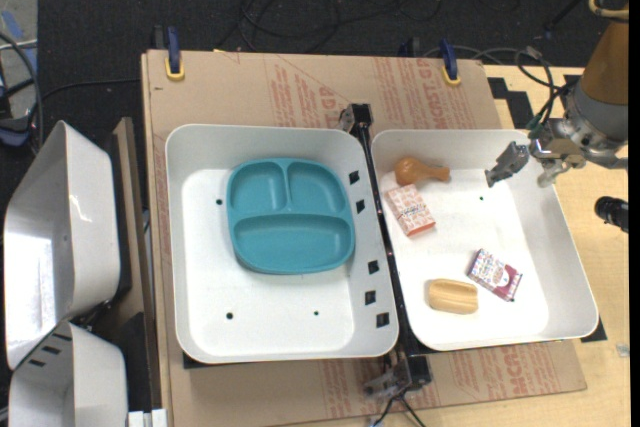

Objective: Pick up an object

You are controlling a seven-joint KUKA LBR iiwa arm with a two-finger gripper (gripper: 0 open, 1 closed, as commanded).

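Observation:
The right bin holds several small objects: a brown chicken drumstick near the back, a red-and-white packet below it, a purple-and-white packet toward the front right, and a tan bread roll near the front. My gripper hovers over the back right part of that bin, to the right of the drumstick. Its two fingers stand apart with nothing between them.
The left bin holds a teal divided plate. Black clips run along the divider between the bins. Blue-and-yellow clamps pin the cardboard at the back. White bins stand off the bench at the left.

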